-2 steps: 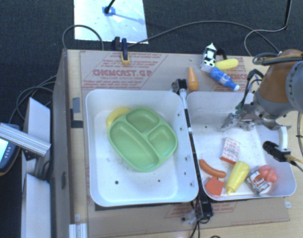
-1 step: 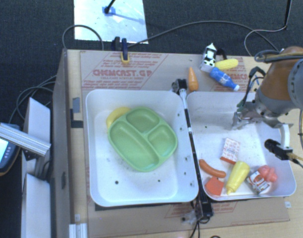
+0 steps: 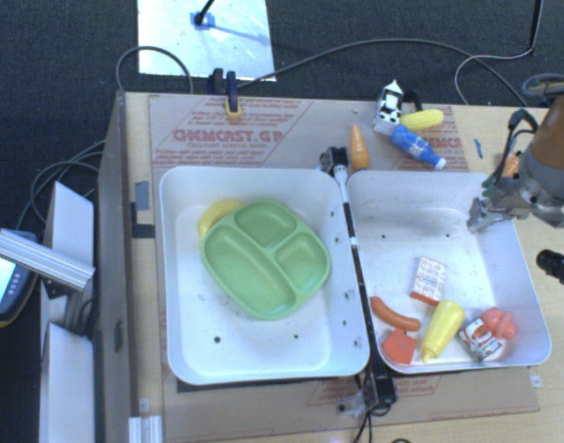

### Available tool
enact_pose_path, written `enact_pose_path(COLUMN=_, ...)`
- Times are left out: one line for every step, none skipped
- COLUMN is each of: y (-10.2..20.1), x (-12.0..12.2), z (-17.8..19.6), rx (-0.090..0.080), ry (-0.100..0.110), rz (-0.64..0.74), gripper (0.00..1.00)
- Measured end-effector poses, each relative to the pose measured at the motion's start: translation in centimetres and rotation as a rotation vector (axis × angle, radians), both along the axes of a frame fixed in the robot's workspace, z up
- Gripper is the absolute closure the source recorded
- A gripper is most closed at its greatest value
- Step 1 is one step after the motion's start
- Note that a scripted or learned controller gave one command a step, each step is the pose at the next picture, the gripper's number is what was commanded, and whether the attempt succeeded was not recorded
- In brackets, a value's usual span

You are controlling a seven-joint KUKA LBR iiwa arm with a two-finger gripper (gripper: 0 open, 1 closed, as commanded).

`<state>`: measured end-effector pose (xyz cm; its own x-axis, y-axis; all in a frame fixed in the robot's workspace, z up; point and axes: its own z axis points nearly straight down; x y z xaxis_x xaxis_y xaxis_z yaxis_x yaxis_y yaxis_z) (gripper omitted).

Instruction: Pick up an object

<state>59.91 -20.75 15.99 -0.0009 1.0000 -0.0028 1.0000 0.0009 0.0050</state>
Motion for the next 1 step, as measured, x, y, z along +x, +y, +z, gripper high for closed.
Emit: enact_pose_path(y=0.07, x=-0.04, z=-0.10, rx=0.001, ry=0.002, rz=0.000, gripper=0.00)
